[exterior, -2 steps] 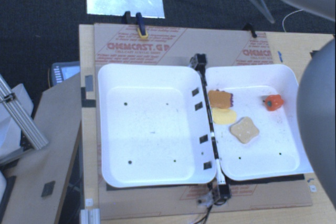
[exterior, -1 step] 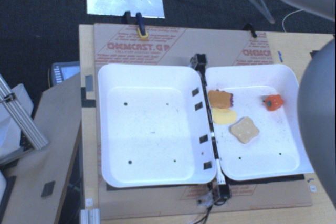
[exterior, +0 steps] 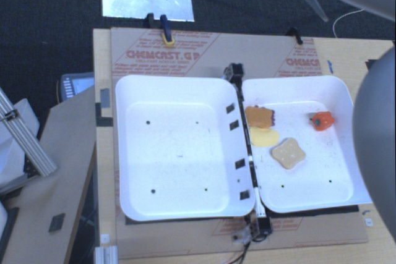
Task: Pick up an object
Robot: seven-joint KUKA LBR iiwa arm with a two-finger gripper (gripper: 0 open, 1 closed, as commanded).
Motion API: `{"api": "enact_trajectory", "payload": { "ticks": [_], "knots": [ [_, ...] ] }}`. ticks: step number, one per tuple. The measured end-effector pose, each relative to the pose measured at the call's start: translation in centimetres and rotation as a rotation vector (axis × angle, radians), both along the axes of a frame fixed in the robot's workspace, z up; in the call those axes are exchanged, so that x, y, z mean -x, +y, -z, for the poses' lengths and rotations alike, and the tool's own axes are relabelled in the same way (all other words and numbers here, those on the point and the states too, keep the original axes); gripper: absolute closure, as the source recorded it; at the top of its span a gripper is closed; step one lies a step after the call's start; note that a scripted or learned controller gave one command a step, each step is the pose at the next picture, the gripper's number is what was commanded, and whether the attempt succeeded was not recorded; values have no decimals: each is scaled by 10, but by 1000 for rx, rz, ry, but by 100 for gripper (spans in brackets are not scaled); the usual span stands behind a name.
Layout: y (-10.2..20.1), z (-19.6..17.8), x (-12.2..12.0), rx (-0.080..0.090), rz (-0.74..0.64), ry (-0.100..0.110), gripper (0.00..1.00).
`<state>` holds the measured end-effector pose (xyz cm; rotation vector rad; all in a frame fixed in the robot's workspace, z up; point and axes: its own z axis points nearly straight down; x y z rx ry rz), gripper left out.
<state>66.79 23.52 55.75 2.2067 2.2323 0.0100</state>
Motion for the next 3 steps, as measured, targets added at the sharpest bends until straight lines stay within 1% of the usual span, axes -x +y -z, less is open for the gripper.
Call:
{"api": "enact_trajectory", "payload": {
  "ticks": [1,2,3],
  "knots": [
    [0,1,0,0,-1,1,0],
    [1,-11,0,-1,-5,-1,100],
    [1,-11,0,-1,-6,-1,0]
  ]
}}
